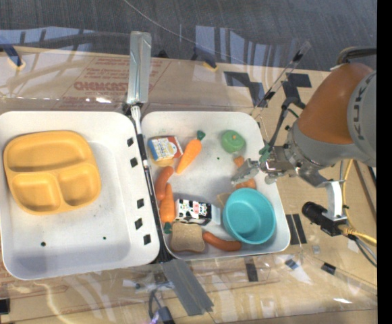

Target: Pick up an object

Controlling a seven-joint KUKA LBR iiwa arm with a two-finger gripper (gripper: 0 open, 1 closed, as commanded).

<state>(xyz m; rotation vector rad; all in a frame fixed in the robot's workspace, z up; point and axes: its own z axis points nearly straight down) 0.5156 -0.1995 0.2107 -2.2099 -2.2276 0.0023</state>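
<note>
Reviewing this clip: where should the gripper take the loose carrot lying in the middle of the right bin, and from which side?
Grip the carrot mid-body, from straight above, fingers closing across its narrow width. It lies flat and slanted, leafy end up-right, with bare bin floor to its right; the small carton sits close on its left.

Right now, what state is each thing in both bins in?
Yellow tray: flat, face up, left bin.
Teal bowl: upright, right bin.
Carrot: lying slantwise.
Milk carton: on its side.
Juice box: lying flat.
Sausage: lying beside the bowl.
Gripper: low above the right bin.
</note>
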